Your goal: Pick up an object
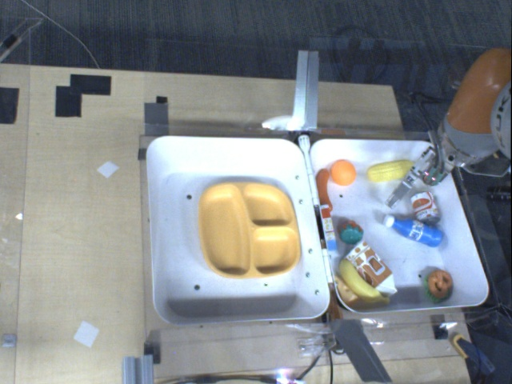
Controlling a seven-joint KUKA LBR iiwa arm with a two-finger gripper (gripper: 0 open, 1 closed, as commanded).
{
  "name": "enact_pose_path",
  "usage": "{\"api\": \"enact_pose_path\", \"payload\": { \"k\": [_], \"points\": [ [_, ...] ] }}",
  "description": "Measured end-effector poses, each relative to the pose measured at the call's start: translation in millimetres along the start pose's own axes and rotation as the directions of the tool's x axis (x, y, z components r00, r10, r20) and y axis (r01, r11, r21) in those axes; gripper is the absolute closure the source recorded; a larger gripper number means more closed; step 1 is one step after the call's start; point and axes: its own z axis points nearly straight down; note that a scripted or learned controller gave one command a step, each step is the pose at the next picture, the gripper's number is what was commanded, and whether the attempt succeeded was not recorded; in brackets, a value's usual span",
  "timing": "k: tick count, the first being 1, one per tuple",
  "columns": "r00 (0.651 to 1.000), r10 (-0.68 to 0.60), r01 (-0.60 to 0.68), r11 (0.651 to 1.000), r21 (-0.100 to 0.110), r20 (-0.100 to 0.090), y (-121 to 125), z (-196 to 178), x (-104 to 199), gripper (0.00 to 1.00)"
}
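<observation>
The right bin [472, 238] holds several small objects. An orange ball [342, 172] and a yellow corn cob [390, 169] lie at the back, and a red sausage [322, 187] rests along the left wall. Toward the front are a teal toy [350, 233], a banana [356, 282], a brown-and-white carton [371, 266] and a brown donut-like piece [438, 283]. A blue bottle [416, 231] and a red-and-white can [425, 205] lie at the right. My gripper [410, 186] hangs over the back right of this bin, between the corn cob and the can, open and holding nothing.
The left bin [172, 214] carries a yellow divided tray [246, 228] in its middle. A metal post [307, 86] stands behind the seam between the bins. The grey and orange arm [480, 110] comes in over the right bin's back right corner.
</observation>
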Motion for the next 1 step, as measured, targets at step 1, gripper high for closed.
{"api": "enact_pose_path", "payload": {
  "k": [1],
  "points": [
    [0.855,0.519,-0.517,0.855,-0.044,0.020,28.4,13.1,7.8,0.00]
  ]
}}
